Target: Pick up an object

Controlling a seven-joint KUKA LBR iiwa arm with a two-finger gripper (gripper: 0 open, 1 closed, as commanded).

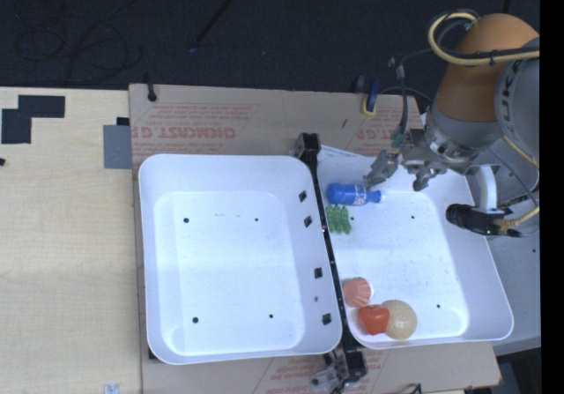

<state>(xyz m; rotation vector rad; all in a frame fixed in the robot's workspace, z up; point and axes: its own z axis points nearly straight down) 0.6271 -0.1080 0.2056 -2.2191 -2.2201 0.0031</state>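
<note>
The gripper (pixel 404 169) hangs at the upper right of the frame over the top edge of the right bin (pixel 458 260), its two fingers spread apart with nothing between them. Nearest to it, just to its left at the top left of that bin, lies a small blue bottle (pixel 352 196) on its side, with a white band near its right end; it looks like light, stiff plastic, smooth and round, so it may roll or slip, and the surest hold is probably across the middle of its body, fingers closing on its long sides. Just below it sits a small green knobbly piece (pixel 338 220), probably soft and light. At the bin's lower left corner three rounded things crowd together, touching: a pinkish one (pixel 356 290), a red one (pixel 373 319) and a pale yellow one (pixel 401 318), all likely to squirt out sideways under a pinch. The left bin (pixel 167 207) lies beside it.
</note>
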